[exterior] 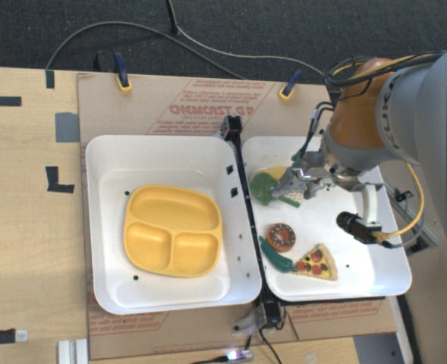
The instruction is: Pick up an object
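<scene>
My gripper point(297, 180) hangs low over the back left part of the right bin point(360, 275). Just to its left lies a green toy vegetable point(263, 187), and a green strip of it reaches under the gripper. Whether the two touch is unclear. Toward the front lie a brown frosted donut point(281, 236), a dark green pod point(275, 256) and a pizza slice point(316, 264).
A yellow divided plate point(173, 229) lies in the left bin point(105, 165). A black divider point(244, 196) runs between the two bins. The grey arm with its orange band point(360, 120) comes in over the right bin's back right corner.
</scene>
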`<state>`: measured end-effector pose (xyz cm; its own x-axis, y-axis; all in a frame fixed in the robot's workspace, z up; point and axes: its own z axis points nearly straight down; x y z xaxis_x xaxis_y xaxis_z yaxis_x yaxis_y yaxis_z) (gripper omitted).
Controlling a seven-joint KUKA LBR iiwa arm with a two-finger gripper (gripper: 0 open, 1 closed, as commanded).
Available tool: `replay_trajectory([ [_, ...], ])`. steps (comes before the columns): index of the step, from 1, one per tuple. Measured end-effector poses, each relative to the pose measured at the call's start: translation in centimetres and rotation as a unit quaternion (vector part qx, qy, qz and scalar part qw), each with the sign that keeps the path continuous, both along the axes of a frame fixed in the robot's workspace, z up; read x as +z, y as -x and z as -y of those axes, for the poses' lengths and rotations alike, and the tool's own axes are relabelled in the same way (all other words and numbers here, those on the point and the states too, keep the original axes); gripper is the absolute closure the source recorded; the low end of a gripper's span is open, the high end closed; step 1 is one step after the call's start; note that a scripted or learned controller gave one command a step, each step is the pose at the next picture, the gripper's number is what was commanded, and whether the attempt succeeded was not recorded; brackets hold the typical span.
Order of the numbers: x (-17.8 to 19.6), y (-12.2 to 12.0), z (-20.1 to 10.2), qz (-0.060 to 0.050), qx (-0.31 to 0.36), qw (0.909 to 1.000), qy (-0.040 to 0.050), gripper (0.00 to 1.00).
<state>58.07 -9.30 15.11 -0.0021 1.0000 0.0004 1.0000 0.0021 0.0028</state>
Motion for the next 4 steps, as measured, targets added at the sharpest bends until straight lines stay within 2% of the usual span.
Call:
replay_trajectory([
  [1, 5.2, -0.1, 0.0, 0.000, 0.000, 1.0000, 0.0003, 1.00],
  [2, 5.9, 2.3, -5.2, -0.003, 0.002, 1.0000, -0.0006, 1.00],
  [3, 6.3, 2.5, -10.3, -0.002, 0.002, 1.0000, -0.0005, 1.00],
  [4, 7.5, 4.2, -15.3, -0.003, 0.002, 1.0000, -0.0006, 1.00],
])
